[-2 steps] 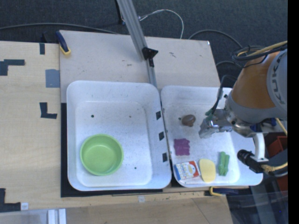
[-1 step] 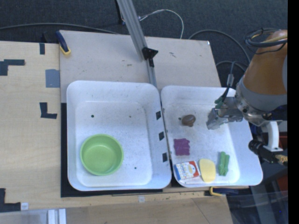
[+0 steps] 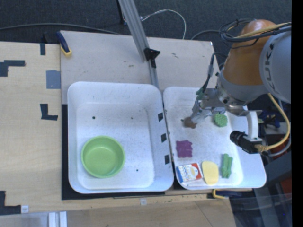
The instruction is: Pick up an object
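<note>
Two white bins sit side by side; my gripper (image 3: 193,121) is down in the right bin (image 3: 246,176), its tip at a small brown object (image 3: 189,123). Whether I am clamped on it, I cannot tell. Nearby lie a purple block (image 3: 184,148) and a green piece (image 3: 220,120). My likely failure: lifting without a real grip, or nudging the object away.

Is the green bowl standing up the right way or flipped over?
Right way up. The green bowl sits in the left bin with its open mouth facing up, so you can see down into its hollow inside, with nothing in it.
</note>
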Robot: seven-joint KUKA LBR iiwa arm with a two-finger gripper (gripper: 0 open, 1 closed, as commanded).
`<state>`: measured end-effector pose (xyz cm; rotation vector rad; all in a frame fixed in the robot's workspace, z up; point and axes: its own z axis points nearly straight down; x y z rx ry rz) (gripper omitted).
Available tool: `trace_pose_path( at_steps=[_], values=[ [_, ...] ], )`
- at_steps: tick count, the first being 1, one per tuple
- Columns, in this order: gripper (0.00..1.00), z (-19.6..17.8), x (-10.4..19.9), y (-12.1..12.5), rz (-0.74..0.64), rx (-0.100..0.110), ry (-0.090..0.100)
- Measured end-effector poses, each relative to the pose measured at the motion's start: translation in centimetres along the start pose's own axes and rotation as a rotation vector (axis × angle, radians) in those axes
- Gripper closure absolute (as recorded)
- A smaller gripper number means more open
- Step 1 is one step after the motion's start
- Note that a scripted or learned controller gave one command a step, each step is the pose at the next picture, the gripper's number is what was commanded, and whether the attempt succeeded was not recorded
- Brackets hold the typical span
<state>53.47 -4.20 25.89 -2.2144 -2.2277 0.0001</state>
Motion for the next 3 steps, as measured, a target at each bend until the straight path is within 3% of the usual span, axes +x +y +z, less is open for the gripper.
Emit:
trace_pose_path(
  at_steps=[3],
  values=[
    [1.0,2.6,13.1,5.6,0.0,0.002,0.0]
  ],
)
